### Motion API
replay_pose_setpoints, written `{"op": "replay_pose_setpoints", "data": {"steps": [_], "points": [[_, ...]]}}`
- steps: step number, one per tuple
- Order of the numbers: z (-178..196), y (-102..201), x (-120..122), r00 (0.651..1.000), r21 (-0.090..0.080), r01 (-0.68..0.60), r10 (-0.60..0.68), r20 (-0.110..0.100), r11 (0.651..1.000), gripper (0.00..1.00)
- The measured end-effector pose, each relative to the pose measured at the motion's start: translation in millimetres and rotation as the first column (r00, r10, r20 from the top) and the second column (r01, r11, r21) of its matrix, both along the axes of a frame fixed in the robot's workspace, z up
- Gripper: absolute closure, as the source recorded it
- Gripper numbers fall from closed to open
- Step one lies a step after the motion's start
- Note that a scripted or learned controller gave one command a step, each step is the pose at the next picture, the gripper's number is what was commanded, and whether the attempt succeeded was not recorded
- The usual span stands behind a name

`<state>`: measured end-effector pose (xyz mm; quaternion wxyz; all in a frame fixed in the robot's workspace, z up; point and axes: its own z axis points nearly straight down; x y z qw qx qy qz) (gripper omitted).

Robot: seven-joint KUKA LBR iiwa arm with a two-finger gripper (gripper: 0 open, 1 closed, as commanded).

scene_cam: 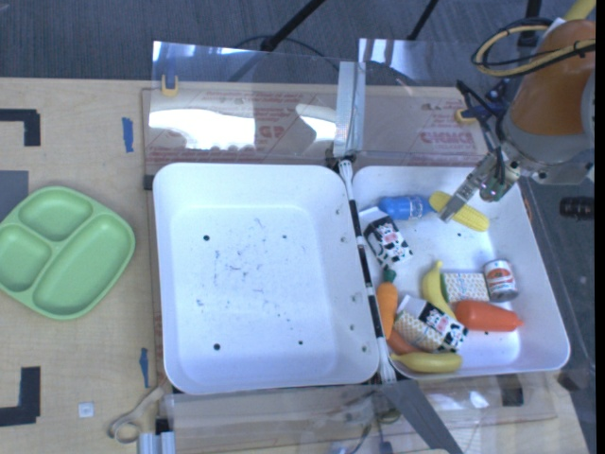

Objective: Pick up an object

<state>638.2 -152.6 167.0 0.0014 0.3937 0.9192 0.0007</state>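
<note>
The right bin [539,253] holds several small items. A yellow corn-like piece [473,218] lies near its far side, and my gripper [452,208] hangs slanted right over it, covering its middle. Whether the gripper touches or holds it cannot be made out. A blue bottle [402,206] lies just left of the gripper. Nearer the front lie a cow-patterned pack [388,242], an orange carrot [388,305], a banana [433,287], a small red-and-white can [499,279] and a red-orange vegetable [487,317].
The left bin [255,272] sits beside the right one, with a divider wall [364,263] between them. A green compartment plate [61,251] rests on the bench at far left. Clear panels [255,112] stand behind both bins. More toys [430,343] crowd the right bin's front.
</note>
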Motion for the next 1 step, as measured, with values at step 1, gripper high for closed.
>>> {"op": "replay_pose_setpoints", "data": {"steps": [1], "points": [[31.1,24.4,-3.4,0.999,0.000,0.047,-0.047,0.003,0.999,1.00]]}}
